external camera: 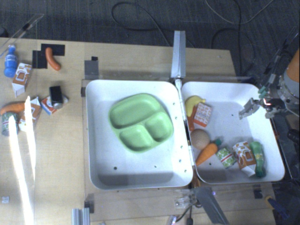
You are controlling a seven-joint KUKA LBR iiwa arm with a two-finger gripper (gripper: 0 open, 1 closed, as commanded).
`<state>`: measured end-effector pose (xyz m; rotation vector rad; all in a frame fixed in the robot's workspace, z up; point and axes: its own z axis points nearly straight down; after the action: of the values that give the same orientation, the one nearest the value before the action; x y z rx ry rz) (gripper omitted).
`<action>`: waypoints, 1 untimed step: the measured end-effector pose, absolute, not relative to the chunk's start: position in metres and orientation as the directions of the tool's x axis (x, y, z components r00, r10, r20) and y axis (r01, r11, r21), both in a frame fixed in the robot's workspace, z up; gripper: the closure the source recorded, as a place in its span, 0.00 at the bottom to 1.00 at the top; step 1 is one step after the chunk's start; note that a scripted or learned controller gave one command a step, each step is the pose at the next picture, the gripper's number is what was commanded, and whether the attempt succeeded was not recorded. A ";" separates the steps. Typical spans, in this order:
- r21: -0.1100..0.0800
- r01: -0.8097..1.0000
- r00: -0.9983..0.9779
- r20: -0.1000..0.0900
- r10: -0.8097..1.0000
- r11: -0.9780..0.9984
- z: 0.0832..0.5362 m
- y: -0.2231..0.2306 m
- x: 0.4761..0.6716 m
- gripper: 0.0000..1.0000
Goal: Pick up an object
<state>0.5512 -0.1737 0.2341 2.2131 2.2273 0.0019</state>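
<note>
- The arm (pixel 291 76) enters at the right edge and is cut off there; an orange patch shows at the border, the rest is a dark tangle of cables and brackets.
- The gripper (pixel 253 106) hangs over the right side of the right bin (pixel 225 90), above bare white floor. Its grey tip points left; how its jaws stand cannot be told, since they blur into one pale shape. Nothing is seen between them.
- Things to pick lie in the right bin's left and lower parts, well apart from the gripper:
- a banana (pixel 192 102) against the left wall, half covered by an orange-and-white carton (pixel 202 115) lying on it; the carton's print is too small to read.
- a round tan ball (pixel 200 138), maybe a potato or an egg, just below the carton.
- a carrot (pixel 206 153) slanting down-left, touching the tan ball.
- a small green-and-white packet (pixel 226 157) just beside the carrot's green end; label unreadable.
- a brown-and-white carton (pixel 243 154) near the lower right corner, touching a green item (pixel 258 159) whose kind is hard to make out.
- The left bin (pixel 98 97) holds a green divided tray (pixel 141 122) with three compartments, tilted.
- On the bench (pixel 56 172) at left: a blue bottle (pixel 10 60), a sausage (pixel 53 59) on a black block, small cartons, and a white strip; several are cut off by the left edge. No writing is legible.
</note>
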 end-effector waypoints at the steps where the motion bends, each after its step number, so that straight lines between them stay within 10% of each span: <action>1: 0.003 0.994 -0.106 -0.001 0.994 0.106 0.151 -0.183 0.488 0.00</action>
<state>0.4882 -0.1830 0.1511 2.0994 2.3341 0.0022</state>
